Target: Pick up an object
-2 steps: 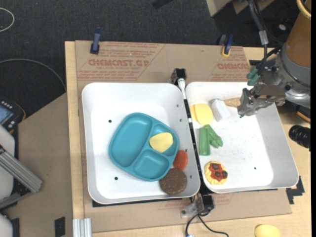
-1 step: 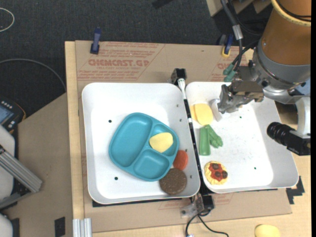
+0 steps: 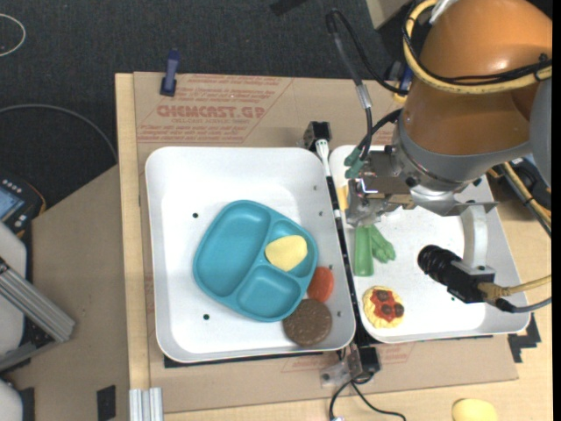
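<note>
My gripper (image 3: 366,210) hangs low over the left side of the right bin (image 3: 438,323), just above the top end of a green toy vegetable (image 3: 370,247) that lies along the bin's left wall. A small round pizza toy (image 3: 384,306) lies near that bin's front. In the left bin (image 3: 175,235) rests a teal divided plate (image 3: 241,261) with a pale yellow piece (image 3: 286,252) in one compartment. A red-orange piece (image 3: 323,281) and a brown round cookie (image 3: 308,321) lie by the plate's right front edge.
The orange and grey arm (image 3: 473,77) covers the back of the right bin. The divider between the two bins (image 3: 333,209) runs just left of the gripper. A yellow object (image 3: 473,409) lies off the bench at the lower right.
</note>
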Robot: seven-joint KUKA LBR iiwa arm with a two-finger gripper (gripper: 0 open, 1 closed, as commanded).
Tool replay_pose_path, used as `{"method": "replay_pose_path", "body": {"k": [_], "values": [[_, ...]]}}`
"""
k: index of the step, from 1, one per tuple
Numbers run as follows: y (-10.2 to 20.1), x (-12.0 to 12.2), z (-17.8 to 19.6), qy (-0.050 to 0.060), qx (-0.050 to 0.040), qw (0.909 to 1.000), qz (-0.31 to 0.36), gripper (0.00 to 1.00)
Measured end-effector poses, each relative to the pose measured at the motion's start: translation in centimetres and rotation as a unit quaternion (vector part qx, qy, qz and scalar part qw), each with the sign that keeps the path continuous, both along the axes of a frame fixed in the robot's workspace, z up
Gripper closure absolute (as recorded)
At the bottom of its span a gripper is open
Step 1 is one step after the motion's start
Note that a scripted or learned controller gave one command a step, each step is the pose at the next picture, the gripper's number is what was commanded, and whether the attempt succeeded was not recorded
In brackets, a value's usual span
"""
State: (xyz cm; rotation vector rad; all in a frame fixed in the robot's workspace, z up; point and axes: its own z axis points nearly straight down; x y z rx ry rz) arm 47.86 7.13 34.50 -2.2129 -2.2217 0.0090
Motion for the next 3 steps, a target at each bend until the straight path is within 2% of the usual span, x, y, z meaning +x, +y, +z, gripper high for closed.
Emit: {"method": "replay_pose_path", "body": {"k": [1,2,3], "values": [[-3.8,0.2,10.2,-0.011,0.0003,0.9999,-0.004,1.0],[2.4,0.0,6.4,-0.001,0.0003,1.0,0.001,1.0],[2.1,0.1,7.7,-0.005,0.0003,1.0,-0.001,1.0]]}}
